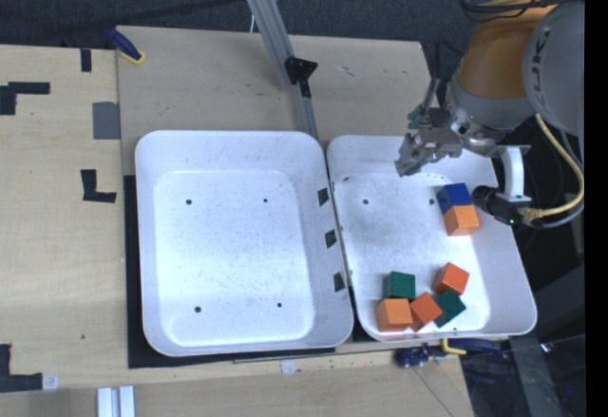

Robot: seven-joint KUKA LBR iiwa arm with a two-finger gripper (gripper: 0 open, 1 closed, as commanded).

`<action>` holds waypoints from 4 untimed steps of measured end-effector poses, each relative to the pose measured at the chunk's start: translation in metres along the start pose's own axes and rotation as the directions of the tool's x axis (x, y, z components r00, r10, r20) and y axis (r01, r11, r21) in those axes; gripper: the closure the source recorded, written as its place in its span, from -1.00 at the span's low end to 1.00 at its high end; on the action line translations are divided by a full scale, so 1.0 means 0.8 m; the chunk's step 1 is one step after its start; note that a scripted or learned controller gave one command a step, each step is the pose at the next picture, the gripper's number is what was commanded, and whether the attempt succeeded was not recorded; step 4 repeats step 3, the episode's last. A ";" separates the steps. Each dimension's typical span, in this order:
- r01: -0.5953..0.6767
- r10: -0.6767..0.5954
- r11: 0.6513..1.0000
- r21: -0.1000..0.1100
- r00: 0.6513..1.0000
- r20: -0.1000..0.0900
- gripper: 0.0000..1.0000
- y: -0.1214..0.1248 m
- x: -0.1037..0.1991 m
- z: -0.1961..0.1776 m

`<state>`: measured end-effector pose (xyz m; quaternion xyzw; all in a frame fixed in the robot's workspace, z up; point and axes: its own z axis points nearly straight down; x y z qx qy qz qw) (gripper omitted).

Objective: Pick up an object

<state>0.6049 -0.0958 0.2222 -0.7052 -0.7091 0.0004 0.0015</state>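
The right bin [380, 225] holds several small blocks. A blue block [453, 196] sits against an orange block [462, 219] near the bin's right wall. Toward the front lie a green block [400, 285], an orange block [393, 313], a red-orange block [425, 310], another orange block [453, 278] and a dark green block [448, 306]. My gripper [418, 159] hangs over the back edge of the right bin, up and to the left of the blue block. Nothing shows between its fingers.
The left bin [171, 168] lies beside the right one, sharing a middle rim. A slanted metal pole [271, 16] with a black clamp [300, 70] stands behind the bins. The grey and orange arm [518, 45] fills the upper right.
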 end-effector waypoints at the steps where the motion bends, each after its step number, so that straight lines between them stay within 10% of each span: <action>1: 0.001 -0.001 1.000 -0.001 1.000 -0.001 1.00 -0.012 0.054 -0.006; 3: 0.002 -0.002 1.000 0.001 1.000 0.000 1.00 -0.046 0.192 0.011; 4: 0.002 -0.002 1.000 0.001 1.000 0.000 1.00 -0.046 0.192 0.011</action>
